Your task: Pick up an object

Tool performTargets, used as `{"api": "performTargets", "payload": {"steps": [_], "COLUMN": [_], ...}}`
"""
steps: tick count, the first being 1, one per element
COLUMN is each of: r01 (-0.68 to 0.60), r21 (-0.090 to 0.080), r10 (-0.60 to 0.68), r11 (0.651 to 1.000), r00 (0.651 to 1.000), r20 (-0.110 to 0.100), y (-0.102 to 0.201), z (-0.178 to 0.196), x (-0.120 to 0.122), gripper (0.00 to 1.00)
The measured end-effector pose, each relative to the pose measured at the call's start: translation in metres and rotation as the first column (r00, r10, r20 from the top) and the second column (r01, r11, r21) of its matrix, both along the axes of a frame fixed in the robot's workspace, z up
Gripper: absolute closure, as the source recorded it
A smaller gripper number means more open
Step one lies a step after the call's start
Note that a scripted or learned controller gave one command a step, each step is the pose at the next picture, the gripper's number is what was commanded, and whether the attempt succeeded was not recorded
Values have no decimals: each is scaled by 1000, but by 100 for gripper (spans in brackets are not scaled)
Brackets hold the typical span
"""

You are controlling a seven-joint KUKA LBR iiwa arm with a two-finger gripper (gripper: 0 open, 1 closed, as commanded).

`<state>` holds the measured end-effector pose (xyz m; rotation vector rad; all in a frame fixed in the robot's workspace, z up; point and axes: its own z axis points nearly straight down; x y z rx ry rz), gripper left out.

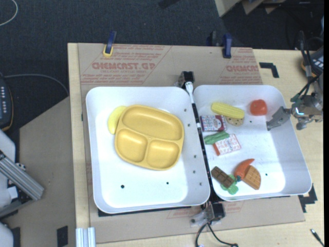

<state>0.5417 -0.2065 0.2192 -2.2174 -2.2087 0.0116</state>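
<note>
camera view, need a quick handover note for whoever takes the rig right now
Hand: at the right edge of the right bin, low over its rim, with nothing seen between its fingers.
Right bin: yellow corn, red tomato, green bean pod, two small printed packets, brown chocolate bar, waffle piece, carrot.
Left bin: yellow divided plate, with a yellow piece half under its left edge.
Done: nothing picked up yet.
Left: choose an object, grasp it, lift it. The tomato lies closest to the hand.

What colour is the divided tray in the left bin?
Yellow: the divided tray shows plainly in the camera view.
</note>
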Motion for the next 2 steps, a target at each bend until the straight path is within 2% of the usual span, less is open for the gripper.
{"api": "performTargets", "payload": {"steps": [1, 2], "r01": [-4, -4], "r21": [-4, 0], "r10": [4, 4], "r11": [1000, 1000], "r00": [1000, 1000], "r20": [14, 8], "y": [1, 6], "z": [8, -42], "x": [3, -6], "gripper": [0, 0]}}
